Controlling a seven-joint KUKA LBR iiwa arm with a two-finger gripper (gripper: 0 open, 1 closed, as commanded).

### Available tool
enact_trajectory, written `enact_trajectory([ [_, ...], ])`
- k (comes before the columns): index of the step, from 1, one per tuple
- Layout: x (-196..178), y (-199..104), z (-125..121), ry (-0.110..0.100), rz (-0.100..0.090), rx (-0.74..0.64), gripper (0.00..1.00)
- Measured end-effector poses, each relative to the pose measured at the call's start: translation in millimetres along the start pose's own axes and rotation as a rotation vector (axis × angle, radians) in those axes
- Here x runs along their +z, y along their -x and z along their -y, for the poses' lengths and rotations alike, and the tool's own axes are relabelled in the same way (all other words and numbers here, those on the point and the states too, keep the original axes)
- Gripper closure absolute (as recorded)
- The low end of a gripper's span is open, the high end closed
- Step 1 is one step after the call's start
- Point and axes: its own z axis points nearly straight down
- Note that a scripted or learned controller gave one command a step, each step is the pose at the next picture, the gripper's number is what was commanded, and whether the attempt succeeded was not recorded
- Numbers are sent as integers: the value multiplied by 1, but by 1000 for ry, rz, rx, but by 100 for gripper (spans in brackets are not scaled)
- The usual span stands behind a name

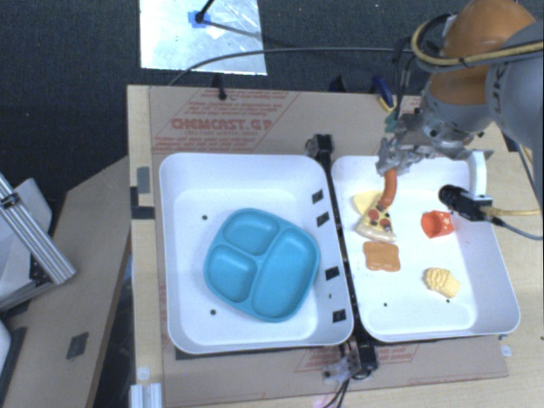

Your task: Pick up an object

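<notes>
An orange sausage-shaped toy (389,190) hangs upright between the fingers of the gripper (395,167), over the far left part of the right bin (493,313); the gripper is clenched on its top end, while its lower end sits just above, or perhaps touching, the pizza slice (376,221). Judging by this, the lift is under way, and the next move calls for a straight rise without loosening the grasp. Nearer lies a brown toast piece (382,257), to the right a red toy (437,224) and a yellow ridged piece (442,281). The left bin (183,185) bears a blue divided plate (261,263).
</notes>
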Motion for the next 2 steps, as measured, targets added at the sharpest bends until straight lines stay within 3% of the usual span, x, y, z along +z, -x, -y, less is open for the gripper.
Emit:
enact_trajectory([
  [2,-12,-101,26,1,-2,-2,100],
])
